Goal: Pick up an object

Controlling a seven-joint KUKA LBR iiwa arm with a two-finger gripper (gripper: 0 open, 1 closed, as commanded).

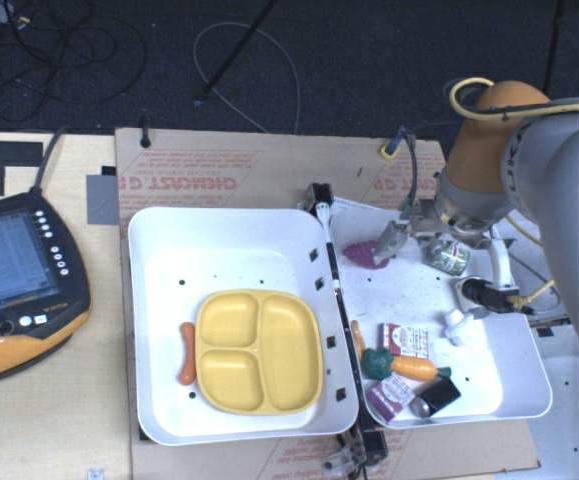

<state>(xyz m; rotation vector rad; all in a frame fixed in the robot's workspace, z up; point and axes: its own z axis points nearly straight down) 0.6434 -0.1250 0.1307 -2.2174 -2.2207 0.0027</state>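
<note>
My gripper (414, 251) hangs over the back of the right bin (514, 393), open, with nothing between its fingers. One fingertip (386, 248) is right beside a purple object (365, 255) at the bin's back left. A small green-labelled can (450, 258) lies just right of the gripper, under the wrist. At the front of this bin are a pink carton (406, 341), an orange carrot (414, 368), a green object (375, 362), a purple packet (392, 395) and a black object (435, 396). A small white piece (456, 325) lies near the middle right.
The left bin (159, 258) holds a yellow divided plate (259, 351) and an orange sausage (186, 353) to the plate's left. A teach pendant (19, 283) sits on the bench at the far left. Cables run across the dark floor behind the bench.
</note>
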